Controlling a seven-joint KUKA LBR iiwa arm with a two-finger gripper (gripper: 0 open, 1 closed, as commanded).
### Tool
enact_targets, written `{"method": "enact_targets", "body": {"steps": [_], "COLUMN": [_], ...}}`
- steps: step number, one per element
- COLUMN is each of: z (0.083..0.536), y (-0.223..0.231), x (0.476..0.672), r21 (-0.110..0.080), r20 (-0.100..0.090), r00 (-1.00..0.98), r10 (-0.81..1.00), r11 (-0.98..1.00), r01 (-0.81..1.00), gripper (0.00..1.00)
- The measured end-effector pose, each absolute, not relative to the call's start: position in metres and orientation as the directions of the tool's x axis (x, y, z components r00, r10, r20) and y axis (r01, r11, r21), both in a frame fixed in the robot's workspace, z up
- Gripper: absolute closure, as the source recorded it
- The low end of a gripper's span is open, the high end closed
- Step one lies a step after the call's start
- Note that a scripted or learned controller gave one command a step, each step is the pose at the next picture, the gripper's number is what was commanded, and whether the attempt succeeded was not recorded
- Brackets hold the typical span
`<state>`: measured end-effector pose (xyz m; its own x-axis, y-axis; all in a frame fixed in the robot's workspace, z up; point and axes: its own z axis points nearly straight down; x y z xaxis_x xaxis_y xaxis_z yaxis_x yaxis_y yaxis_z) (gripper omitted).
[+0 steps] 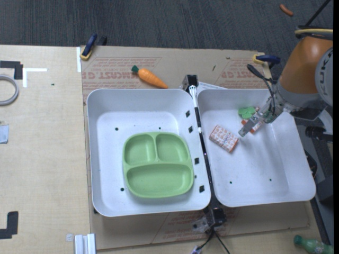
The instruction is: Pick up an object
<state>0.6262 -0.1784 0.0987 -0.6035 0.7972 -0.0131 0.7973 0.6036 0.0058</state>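
In the right bin [265, 179], a small pink-and-orange patterned block [223, 138] lies near the left wall. A flat green object [246, 111] rests further back, towards the bin's far side. My gripper [248, 128] reaches in from the right and hangs low over the bin floor, between the two: just right of the block and just in front of the green object. A small red-orange spot shows beside the gripper tip; what it is cannot be made out. No object can be seen held.
The left bin [100, 142] holds a green divided plate [157, 164]. An orange carrot [149, 77] lies on the cardboard behind that bin. Blue clamps [89, 45] sit at the cardboard's far corners. A green bottle [312, 243] lies at the lower right.
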Motion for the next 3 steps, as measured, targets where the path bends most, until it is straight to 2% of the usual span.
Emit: {"method": "enact_targets", "body": {"steps": [1,2,3], "z": [0.0985,0.0988,0.0985], "y": [-0.1008,-0.1022,-0.0995], "x": [0.6505,0.6471,0.6441], "r21": [0.012,0.013,0.016], "r20": [-0.011,-0.015,-0.007], "r00": [-0.494,-0.542,-0.247], "r10": [0.869,0.84,0.969], "r11": [0.494,0.542,0.247], "r01": [0.869,0.84,0.969], "gripper": [0.0,0.0,0.0]}}
